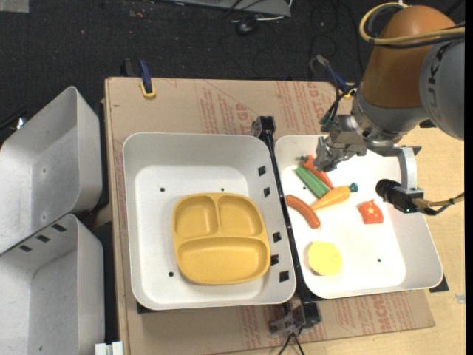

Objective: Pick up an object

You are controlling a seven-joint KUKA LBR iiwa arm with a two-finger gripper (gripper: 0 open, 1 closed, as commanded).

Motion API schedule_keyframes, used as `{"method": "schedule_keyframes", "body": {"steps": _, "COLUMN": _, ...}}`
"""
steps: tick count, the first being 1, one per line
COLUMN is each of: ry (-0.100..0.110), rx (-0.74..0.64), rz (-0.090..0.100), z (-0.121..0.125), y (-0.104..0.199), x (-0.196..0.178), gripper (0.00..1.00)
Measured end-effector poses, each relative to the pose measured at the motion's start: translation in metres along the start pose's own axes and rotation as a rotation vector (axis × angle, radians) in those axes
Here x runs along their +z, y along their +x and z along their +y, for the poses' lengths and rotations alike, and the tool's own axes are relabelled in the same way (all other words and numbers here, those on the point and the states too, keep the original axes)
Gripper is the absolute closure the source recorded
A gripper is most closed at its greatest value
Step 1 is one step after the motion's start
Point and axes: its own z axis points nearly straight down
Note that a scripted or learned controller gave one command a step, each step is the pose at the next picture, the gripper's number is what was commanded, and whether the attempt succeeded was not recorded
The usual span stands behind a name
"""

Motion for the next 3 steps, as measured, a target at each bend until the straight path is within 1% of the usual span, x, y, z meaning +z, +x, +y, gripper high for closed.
{"method": "schedule_keyframes", "body": {"steps": 1, "ry": 0.003, "rx": 0.001, "rz": -0.001, "z": -0.026, "y": 0.040, "x": 0.017, "gripper": 1.00}}
{"method": "schedule_keyframes", "body": {"steps": 3, "ry": 0.001, "rx": -0.001, "rz": 0.000, "z": -0.076, "y": 0.123, "x": 0.013, "gripper": 1.00}}
